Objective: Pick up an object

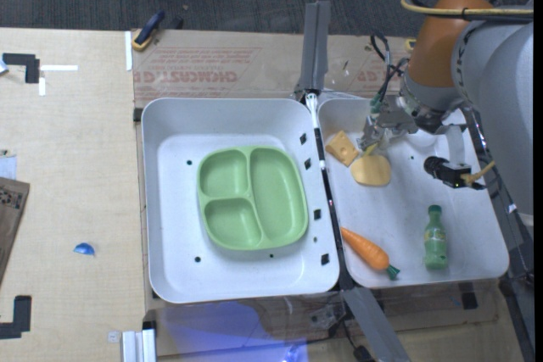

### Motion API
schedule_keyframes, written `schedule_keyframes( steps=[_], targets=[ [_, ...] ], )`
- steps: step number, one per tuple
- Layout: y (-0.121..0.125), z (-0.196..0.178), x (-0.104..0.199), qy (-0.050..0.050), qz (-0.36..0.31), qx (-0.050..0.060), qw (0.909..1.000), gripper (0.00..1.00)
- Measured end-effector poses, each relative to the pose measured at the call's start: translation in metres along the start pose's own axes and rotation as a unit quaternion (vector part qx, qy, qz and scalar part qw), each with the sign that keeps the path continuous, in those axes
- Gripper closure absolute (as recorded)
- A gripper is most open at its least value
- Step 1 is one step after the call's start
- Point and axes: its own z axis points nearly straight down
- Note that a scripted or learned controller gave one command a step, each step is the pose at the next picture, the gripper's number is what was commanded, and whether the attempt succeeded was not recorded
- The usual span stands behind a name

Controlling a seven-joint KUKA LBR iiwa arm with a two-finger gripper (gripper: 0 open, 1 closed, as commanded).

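The tan rounded piece (371,170) lies near the back of the right bin (475,263), just beside a yellow cheese wedge (342,148), and the gripper (372,145) hangs directly over its upper edge, probably because this is the chosen target. Whether the jaws are open or closed I cannot tell, they are too small and dark. The carrot (366,248) and the green bottle (435,238) lie well apart at the front, and the green divided plate (252,197) rests in the left bin (165,208)

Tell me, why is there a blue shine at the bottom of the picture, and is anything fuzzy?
In the camera view, a bluish glare falls just below the left bin; the green plate, carrot and bottle look sharp with soft shadows, while the small tool is too cluttered to read clearly.
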Motion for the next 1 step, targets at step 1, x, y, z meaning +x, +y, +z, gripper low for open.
schedule_keyframes(
  steps=[1],
  targets=[
    [-0.0232, -0.0925, 0.0446, -0.001, 0.047, -0.011, 0.9989, 1.0]
  ],
)
